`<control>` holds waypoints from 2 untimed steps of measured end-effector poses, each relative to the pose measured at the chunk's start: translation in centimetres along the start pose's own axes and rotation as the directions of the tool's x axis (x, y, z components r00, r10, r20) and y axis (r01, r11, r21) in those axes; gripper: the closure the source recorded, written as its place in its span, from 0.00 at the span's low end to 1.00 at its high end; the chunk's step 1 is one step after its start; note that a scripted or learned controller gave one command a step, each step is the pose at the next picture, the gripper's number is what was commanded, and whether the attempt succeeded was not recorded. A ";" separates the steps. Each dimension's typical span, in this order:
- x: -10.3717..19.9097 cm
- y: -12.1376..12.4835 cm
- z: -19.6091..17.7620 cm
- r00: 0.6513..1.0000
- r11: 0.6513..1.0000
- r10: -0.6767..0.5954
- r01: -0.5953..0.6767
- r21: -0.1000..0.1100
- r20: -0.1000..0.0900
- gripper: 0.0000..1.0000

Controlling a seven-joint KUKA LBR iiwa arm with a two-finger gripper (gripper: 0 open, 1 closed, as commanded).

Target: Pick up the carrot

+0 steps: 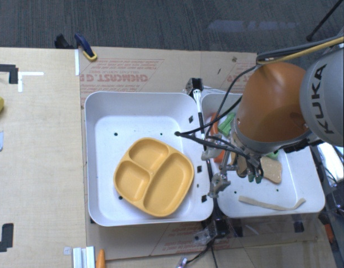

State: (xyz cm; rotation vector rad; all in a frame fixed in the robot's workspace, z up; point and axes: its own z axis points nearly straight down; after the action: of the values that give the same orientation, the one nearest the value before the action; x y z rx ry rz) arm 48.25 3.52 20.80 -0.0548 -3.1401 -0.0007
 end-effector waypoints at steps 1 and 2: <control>0.6 2.7 1.7 0.997 0.997 0.081 -0.081 0.001 -0.002 0.00; -5.7 -2.2 1.6 0.957 0.957 0.290 -0.290 0.000 0.004 0.00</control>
State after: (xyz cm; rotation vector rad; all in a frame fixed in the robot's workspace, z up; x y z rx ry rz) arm 53.92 1.15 19.17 -0.5157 -3.1021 0.0013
